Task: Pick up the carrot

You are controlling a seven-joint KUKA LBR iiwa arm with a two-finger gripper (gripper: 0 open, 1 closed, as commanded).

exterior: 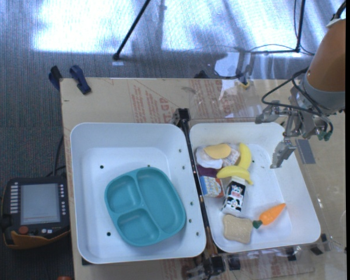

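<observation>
Claw (283,151) over the right bin (291,214), its state impossible to tell, well apart from the carrot (272,213).

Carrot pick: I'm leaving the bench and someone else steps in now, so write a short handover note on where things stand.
Hand: hangs over the upper right part of the right bin, holding nothing; whether its fingers are open or shut is not clear.
Carrot: lies in the right bin near the front, beside the bread slice, apart from the hand. The milk carton and banana sit further back.
Left bin: holds the teal divided plate.
Done: nothing yet; the carrot is untouched.
Left: bring the hand toward the front of the bin over the carrot, close on it, lift.
</observation>
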